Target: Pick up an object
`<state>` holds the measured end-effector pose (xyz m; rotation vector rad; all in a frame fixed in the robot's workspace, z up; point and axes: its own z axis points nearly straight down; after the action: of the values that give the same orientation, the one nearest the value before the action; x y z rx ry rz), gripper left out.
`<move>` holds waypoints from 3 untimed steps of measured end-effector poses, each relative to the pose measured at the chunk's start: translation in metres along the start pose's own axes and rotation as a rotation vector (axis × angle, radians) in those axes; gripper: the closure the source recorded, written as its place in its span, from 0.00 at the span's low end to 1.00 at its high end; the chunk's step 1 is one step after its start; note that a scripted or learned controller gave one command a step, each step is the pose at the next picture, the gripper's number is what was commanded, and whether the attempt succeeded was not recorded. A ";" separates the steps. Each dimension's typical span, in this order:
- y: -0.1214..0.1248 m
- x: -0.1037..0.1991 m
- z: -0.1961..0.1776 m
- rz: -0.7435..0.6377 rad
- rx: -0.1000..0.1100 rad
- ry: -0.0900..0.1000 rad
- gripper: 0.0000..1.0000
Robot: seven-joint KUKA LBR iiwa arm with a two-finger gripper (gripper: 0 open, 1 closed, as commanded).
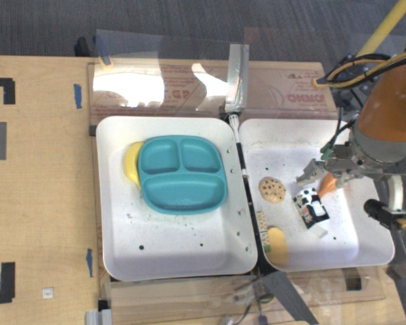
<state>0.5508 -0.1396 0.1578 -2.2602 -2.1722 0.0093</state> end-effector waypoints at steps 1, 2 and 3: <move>-0.020 0.017 0.071 -0.028 -0.013 -0.002 0.00; -0.073 0.025 0.070 -0.025 -0.004 0.002 0.00; -0.073 0.025 0.062 -0.024 -0.004 0.001 1.00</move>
<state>0.4781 -0.1113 0.0969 -2.2359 -2.2001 0.0041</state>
